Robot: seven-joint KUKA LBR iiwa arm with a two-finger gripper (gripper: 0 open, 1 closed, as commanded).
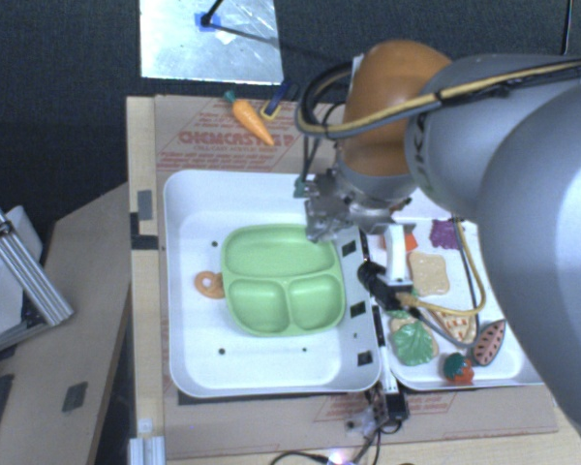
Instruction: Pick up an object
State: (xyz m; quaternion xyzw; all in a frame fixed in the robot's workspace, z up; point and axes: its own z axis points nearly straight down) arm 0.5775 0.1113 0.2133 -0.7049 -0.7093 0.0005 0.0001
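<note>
1. Small toy foods [436, 337] crowd the right bin [504, 371], ready targets
2. Green divided tray [281, 281] fills the left bin [189, 260]
3. The gripper [320, 223] hovers at the tray's far rim; finger state: cannot tell
4. A carrot [252, 120] lies beyond the bins

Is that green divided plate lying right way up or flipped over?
Right way up: the green divided plastic plate shows its three hollow compartments facing upward.
</note>
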